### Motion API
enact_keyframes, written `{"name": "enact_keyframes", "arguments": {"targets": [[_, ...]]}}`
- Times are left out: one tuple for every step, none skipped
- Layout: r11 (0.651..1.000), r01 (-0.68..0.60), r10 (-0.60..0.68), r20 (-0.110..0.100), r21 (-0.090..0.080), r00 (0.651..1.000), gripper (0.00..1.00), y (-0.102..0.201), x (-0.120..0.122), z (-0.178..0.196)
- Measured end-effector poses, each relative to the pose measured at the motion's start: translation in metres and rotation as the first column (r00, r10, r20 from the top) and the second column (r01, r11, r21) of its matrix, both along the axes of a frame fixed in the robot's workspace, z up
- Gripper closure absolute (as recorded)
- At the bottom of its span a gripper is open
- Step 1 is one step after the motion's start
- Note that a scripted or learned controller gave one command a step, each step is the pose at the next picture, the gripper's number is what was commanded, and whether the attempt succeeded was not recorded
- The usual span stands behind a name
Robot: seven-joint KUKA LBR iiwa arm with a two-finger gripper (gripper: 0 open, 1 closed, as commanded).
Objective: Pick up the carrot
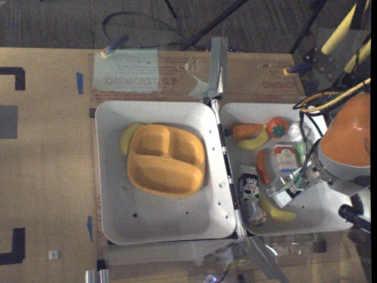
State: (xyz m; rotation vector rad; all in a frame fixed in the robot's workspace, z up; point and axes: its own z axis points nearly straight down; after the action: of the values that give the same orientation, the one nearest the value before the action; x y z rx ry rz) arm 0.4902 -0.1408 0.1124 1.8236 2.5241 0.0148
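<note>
Orange and tapered, the carrot (247, 130) lies near the upper left corner of the right bin (330, 217), its dark stem end toward the divider between the two bins. A yellow banana (254, 140) curves just below it, touching or nearly touching its right end, and a small red tomato (277, 126) sits just to the right of both. Lower in the same bin, a carton with a red-and-white label (284, 158) lies near the middle, with a red-orange item (263, 167) against its left side. A black-and-white cow-patterned carton (250, 192) lies along the bin's left wall, and a second banana (278, 212) rests toward the lower edge. The grey arm with its orange band (350, 137) enters from the right of the frame, and the end effector (287, 188) hangs over the lower middle of the right bin, just above the second banana and well apart from the carrot; whether it is clenched or released cannot be told from this angle, and nothing is visibly caught in it. In the left bin (112, 175), an orange compartment tray (167, 158) sits near the centre, with a third banana (127, 137) peeking out from its upper left side. Both bins rest on a light brown wooden worktop (47, 158) marked with black tape.
</note>
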Motion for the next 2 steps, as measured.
{"name": "enact_keyframes", "arguments": {"targets": [[1.0, -0.014, 0.014, -0.024, 0.007, 1.0, 0.0, -0.045, 0.065, 0.051], [0.929, 0.369, -0.368, -0.027, 0.026, 0.929, 0.0, -0.071, 0.066, -0.016]]}}
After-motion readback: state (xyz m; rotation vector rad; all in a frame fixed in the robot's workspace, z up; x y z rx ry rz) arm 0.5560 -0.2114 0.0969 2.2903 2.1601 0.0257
